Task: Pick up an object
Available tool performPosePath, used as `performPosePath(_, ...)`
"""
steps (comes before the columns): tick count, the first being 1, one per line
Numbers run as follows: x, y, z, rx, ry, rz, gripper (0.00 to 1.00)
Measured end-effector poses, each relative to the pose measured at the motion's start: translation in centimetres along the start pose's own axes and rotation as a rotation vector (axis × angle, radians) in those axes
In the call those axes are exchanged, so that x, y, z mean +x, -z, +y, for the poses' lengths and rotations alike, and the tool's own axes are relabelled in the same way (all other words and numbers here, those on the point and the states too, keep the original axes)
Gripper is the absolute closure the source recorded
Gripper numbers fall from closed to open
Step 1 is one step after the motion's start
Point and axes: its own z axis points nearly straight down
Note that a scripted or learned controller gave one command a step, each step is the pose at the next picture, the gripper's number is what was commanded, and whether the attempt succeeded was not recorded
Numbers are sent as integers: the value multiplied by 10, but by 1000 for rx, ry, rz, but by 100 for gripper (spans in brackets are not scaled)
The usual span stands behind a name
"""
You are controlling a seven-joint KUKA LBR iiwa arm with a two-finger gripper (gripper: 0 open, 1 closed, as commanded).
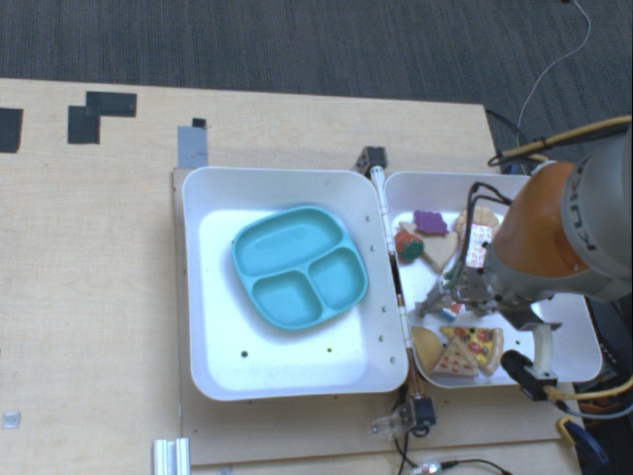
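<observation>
Arm: grey w/ orange band, reaches in from the right, wrist low over the right bin (590, 364); prob. placed there bc all the loose pickable items lie in that bin.
Claw: claw (447, 300) sits low in the middle of the right bin, amid the items. Too small/cluttered to read; can't tell if it's released, clenched or grasping anything. Nothing visibly held, so no grasp claimed.
Left bin: left bin (287, 379) holds one thing, a blue divided plate (299, 267) w/ 3 compartments, lying flat and turned at a slant, roughly centred. Nothing on the plate.
Right bin contents: purple block (430, 223) near the far wall; red-and-green piece (408, 246) just beside it, toward the divider; tan slice (441, 251) next to that; pizza slice (468, 350) at the near wall w/ a round tan piece (425, 342) touching its left side. Arm covers the bin's right part, so more may be hidden.
Task thing: no single target named; likeliest candidates are the items nearest the claw, i.e. pizza slice just below it and tan slice just above. Which one it's aimed at: can't tell.
Stage (judgement): looks like the descent/grasp phase, nothing lifted yet.
Risk (judgement): items crowd each other near the divider; a close could nudge a neighbour or catch two.
Table: light wood table (89, 295) carries both bins side by side.
</observation>
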Motion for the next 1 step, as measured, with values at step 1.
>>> performPosePath(1,0,12,2,-7,1,-1,100)
